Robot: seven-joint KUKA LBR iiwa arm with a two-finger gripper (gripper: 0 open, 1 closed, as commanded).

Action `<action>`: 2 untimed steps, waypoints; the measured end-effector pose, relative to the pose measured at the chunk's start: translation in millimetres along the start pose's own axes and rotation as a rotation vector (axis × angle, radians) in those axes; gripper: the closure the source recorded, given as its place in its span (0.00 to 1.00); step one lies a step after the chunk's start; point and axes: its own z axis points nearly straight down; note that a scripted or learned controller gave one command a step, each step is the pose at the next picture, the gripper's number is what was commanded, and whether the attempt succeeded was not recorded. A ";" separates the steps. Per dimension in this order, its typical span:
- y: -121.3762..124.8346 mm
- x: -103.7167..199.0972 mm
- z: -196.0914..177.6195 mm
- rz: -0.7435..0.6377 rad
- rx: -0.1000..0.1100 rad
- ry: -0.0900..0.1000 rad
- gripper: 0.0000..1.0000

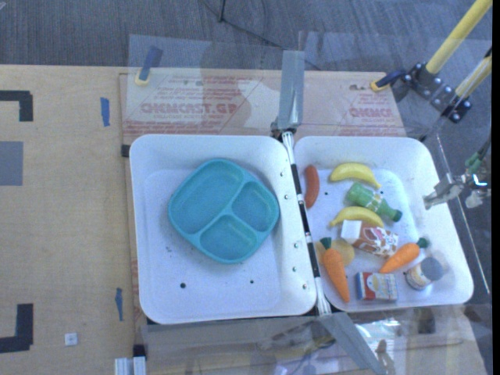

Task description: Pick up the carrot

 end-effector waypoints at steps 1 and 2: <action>-27.7 6.6 140.4 -0.006 -0.019 -0.004 0.00; -25.7 17.1 151.7 0.039 -0.036 -0.009 0.00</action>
